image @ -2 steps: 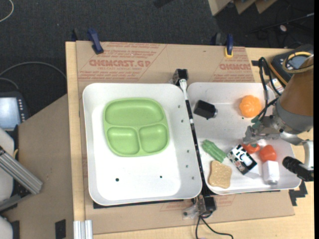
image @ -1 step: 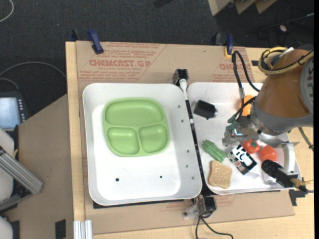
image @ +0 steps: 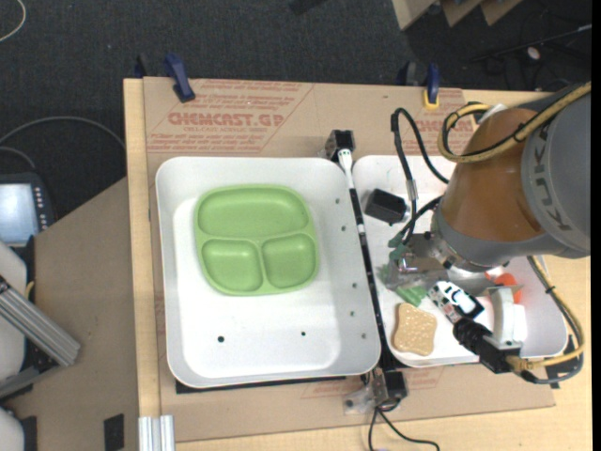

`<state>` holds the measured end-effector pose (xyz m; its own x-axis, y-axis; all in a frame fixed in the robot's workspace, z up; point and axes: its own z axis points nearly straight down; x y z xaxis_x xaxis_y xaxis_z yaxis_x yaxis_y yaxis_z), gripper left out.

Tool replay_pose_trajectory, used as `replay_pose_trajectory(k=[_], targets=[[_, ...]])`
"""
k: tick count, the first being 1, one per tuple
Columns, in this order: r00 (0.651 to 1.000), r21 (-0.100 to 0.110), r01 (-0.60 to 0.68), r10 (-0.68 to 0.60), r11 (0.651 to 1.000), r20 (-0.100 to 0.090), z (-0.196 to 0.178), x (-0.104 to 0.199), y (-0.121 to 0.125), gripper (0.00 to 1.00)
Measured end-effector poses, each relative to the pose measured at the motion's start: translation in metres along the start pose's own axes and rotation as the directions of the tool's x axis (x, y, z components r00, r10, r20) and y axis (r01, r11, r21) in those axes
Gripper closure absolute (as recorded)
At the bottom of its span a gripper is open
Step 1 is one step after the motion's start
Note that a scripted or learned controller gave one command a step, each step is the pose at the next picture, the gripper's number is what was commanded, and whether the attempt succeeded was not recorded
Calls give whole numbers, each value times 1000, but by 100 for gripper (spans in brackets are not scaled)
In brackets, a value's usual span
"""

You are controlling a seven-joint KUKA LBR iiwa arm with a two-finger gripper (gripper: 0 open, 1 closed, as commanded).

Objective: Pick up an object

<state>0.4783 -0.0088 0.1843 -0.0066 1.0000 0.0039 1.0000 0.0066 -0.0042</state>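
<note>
The right bin (image: 376,172) holds several small objects. A tan bread-slice toy (image: 414,330) lies near its front edge, and a black block (image: 383,205) sits toward the back left. A green item (image: 409,292) lies between them, partly under the gripper (image: 406,267). The gripper is low in this bin's left half, right over the green item and just behind the bread slice. The arm's orange band and grey wrist (image: 498,205) cover most of the bin behind it. An orange piece (image: 507,278) and a white object (image: 512,316) peek out at the right.
The left bin (image: 178,327) holds a green divided plate (image: 255,240) in its back half. A black rod (image: 359,228) runs along the wall between the bins. Cables (image: 404,148) loop above the right bin. Blue clamps (image: 178,78) grip the board's back edge.
</note>
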Motion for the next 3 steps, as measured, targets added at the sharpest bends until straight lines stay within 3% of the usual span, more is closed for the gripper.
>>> replay_pose_trajectory(k=[1,2,3], targets=[[1000,-10,7,-7,1000,-1,-49,110,2,100],[1000,-24,1,-1,1000,-4,-257,157,6,100],[1000,6,-10,10,1000,7,-169,133,0,100]])
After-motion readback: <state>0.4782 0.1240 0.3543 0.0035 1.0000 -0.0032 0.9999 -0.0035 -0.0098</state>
